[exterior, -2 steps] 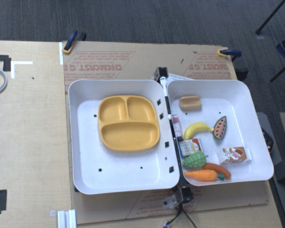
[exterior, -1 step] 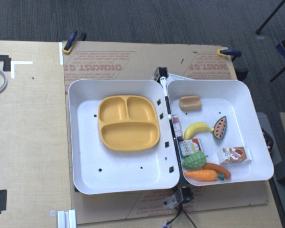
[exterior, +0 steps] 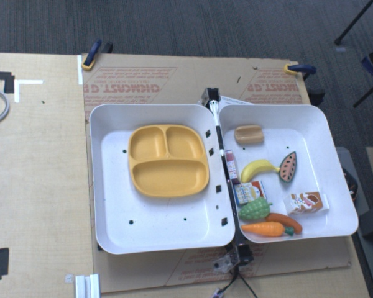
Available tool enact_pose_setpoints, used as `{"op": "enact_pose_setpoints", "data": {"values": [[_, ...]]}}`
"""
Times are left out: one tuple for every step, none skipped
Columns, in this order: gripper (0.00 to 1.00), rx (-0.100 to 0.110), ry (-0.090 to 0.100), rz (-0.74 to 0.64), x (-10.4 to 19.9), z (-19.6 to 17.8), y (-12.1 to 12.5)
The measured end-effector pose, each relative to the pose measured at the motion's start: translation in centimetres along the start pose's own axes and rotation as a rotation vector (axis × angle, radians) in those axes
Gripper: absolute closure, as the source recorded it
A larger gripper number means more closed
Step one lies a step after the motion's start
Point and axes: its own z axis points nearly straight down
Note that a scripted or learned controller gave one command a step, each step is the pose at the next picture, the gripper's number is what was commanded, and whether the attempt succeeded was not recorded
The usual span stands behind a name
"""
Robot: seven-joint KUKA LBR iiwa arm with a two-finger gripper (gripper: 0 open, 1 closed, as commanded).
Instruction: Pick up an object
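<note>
The banana [exterior: 260, 168] is judged the likeliest pick, its long axis running left-right in the right bin [exterior: 336, 166]; the gripper's state cannot be told.

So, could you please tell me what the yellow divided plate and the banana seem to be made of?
The divided plate looks like moulded matte plastic: uniform yellow, rounded ridges, soft sheen. The banana seems a plastic toy, smooth and evenly coloured, though the view leaves that open.
</note>
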Motion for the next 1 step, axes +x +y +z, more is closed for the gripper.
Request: {"op": "enact_pose_setpoints", "data": {"values": [[0.0, 0.019, 0.009, 0.362, -0.31, 9.06, -1.42]]}}
